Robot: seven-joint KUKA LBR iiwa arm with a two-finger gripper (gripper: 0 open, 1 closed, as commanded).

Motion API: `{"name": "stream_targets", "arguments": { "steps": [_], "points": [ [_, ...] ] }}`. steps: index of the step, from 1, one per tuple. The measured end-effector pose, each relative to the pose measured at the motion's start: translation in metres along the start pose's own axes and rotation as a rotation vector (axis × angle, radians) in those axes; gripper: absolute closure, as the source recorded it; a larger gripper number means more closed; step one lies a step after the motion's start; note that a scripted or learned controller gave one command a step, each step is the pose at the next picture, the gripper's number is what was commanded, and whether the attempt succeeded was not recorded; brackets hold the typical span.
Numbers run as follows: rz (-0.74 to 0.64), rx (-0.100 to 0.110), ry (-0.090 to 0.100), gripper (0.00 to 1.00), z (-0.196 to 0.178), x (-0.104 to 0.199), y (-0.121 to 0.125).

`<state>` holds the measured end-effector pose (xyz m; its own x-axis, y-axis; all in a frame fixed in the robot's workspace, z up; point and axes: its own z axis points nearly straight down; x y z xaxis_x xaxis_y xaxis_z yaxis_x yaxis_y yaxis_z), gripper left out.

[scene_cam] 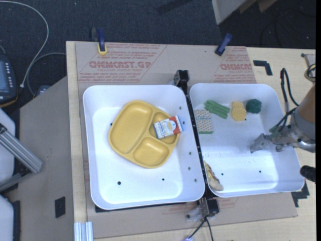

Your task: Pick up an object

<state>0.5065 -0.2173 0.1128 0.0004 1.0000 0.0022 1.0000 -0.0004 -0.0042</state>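
The claw (261, 143) hangs low over the right bin (281, 185), near that bin's right wall, its grey metal parts pointing left across the white floor; whether it is spread or pressed together cannot be told from this slanted view, and nothing can be seen pinched in it. The floor just left of the claw is bare, so nothing stands between it and the middle of the bin. The things it could pick lie well apart from it, up and to its left along the bin's far side: a green piece (216, 108) lying at a slant, a yellow lump (238, 111) just beside it, and a dark green lump (254, 105) touching or nearly touching the yellow one. Farther left, against the bin's left wall, lies a flat checkered packet (203, 121). Down and to the left of the claw, in the bin's near left corner, a small tan and white thing (212, 177) rests on the rim; what it is cannot be told. Beyond the divider, far left of the claw, the left bin (130, 190) holds a yellow tray (135, 134) with three compartments, and a small carton (167, 127), white, blue and orange, lies on the tray's right edge. Both bins sit on a cardboard sheet (150, 56) on the counter (55, 134).
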Motion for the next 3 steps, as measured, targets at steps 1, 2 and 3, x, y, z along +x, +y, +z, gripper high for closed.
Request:
{"name": "stream_targets", "arguments": {
  "steps": [1, 2, 3],
  "points": [
    [0.000, -0.005, -0.003, 1.00, -0.013, -0.001, 0.001],
    [-0.002, -0.010, -0.005, 1.00, -0.060, 0.008, 0.005],
    [-0.002, -0.010, -0.005, 1.00, -0.093, 0.007, 0.006]
  ]
}}
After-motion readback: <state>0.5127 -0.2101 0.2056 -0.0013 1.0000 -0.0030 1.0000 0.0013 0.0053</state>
